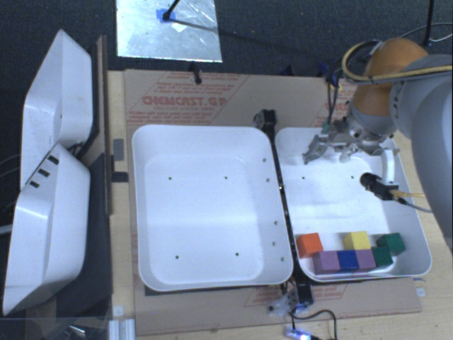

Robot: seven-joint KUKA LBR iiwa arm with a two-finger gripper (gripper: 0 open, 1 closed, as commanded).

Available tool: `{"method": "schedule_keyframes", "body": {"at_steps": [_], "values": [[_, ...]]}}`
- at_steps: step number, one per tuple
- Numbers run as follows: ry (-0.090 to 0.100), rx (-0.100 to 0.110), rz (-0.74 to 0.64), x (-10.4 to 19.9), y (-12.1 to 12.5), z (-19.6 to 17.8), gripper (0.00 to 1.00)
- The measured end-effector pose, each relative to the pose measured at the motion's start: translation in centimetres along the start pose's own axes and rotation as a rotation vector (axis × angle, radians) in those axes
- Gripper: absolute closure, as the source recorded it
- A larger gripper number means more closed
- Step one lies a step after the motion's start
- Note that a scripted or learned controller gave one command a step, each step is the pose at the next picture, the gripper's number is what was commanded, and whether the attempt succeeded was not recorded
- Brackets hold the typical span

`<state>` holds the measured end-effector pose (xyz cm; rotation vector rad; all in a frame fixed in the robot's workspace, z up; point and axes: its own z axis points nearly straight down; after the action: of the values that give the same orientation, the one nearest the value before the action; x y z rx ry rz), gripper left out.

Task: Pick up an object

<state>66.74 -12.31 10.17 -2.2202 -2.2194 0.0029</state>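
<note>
Here we find two white bins on the worktop [212, 91]: the left bin [205, 204] and the right bin [354, 190]. Along the right bin's near edge we count six blocks: orange block [309, 244], two purple [327, 261], one blue [347, 260], one yellow [357, 241] and one green [388, 246]. The gripper [331, 149] hangs over the far end, well apart; we cannot tell how it is set. Nothing looks lifted yet, so the whole pick remains.
</note>
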Motion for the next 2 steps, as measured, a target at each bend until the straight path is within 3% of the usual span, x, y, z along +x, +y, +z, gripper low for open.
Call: {"method": "schedule_keyframes", "body": {"at_steps": [1,2], "values": [[-0.001,-0.006,0.0,0.0,0.2,-1.4,1.0],[-0.001,-0.008,0.0,-0.3,-0.7,-6.9,1.0]]}}
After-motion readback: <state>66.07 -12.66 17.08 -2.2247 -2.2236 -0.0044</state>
